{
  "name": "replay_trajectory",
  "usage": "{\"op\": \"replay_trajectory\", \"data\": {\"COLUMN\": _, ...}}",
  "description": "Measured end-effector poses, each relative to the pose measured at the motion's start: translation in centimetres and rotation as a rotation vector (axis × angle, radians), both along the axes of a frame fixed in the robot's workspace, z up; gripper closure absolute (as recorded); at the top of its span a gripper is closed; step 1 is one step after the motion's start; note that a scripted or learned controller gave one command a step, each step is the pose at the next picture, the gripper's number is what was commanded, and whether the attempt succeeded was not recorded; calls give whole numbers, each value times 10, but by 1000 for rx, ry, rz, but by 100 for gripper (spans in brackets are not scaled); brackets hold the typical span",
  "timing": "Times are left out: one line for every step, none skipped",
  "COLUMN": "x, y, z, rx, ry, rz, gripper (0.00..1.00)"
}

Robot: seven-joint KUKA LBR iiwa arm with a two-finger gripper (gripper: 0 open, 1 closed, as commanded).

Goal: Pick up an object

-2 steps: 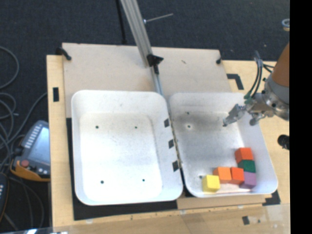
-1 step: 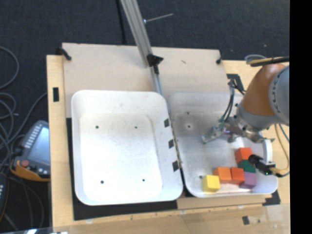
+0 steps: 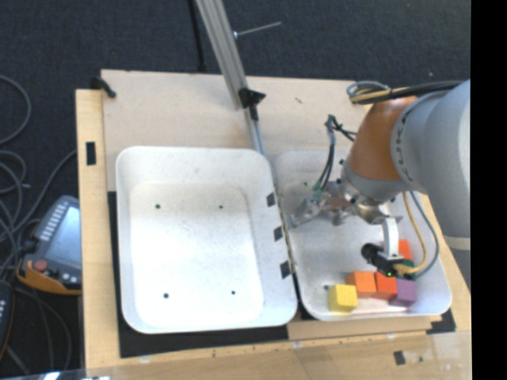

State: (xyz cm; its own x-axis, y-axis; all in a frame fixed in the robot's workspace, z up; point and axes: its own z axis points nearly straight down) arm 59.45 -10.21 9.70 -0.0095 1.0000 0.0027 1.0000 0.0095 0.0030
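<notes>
Wooden bench (image 3: 190, 109), two white bins (image 3: 135, 172), dark carpet (image 3: 79, 22)

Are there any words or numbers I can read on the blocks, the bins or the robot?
None can be read.
Yellow block, orange blocks, purple block: plain faces.
The two bins: dark dots and clips, no writing.
Arm: no label to see.
Handset left of the bench: its screen and keys are too small and blurred to read.
</notes>
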Motion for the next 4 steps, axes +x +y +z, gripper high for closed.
{"op": "replay_trajectory", "data": {"x": -15, "y": -46, "z": 132, "rx": -7, "ry": -7, "rz": -11, "gripper": 0}}
{"op": "replay_trajectory", "data": {"x": -18, "y": -18, "z": 23, "rx": -2, "ry": 10, "rz": -7, "gripper": 0}}
{"op": "replay_trajectory", "data": {"x": -80, "y": -4, "z": 1, "rx": -3, "ry": 0, "rz": -12, "gripper": 0}}
{"op": "replay_trajectory", "data": {"x": -14, "y": -82, "z": 39, "rx": -7, "ry": -1, "rz": -11, "gripper": 0}}
